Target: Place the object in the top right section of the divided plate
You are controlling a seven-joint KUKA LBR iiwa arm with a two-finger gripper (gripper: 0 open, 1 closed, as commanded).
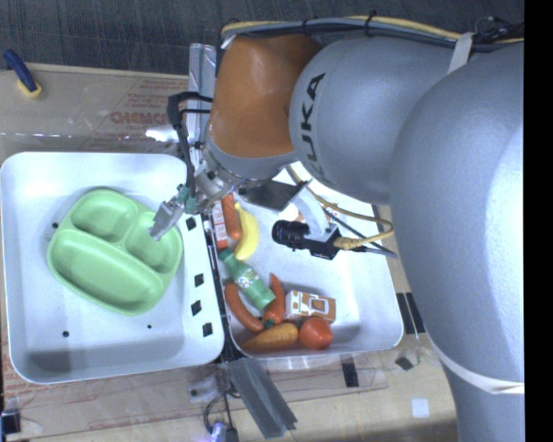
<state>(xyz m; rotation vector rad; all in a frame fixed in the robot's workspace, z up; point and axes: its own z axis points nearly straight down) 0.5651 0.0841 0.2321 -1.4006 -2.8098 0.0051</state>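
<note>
A light green divided plate (pixel 111 256) lies in the left bin (pixel 37 357); it has one long section and two smaller ones, and I see nothing in any of them. My gripper (pixel 170 215) hangs over the plate's right edge, by the smaller section nearest the wall between the bins. No object is visible at its tip. The orange wrist band and the grey arm hide the back of the right bin.
The right bin (pixel 373 325) holds toy food: a banana (pixel 248 235), a sausage (pixel 229 221), a green bottle (pixel 249 284), a carrot (pixel 272 337), a tomato (pixel 315 332) and a small carton (pixel 309 304). A blue clip (pixel 21 72) lies on the bench at the far left.
</note>
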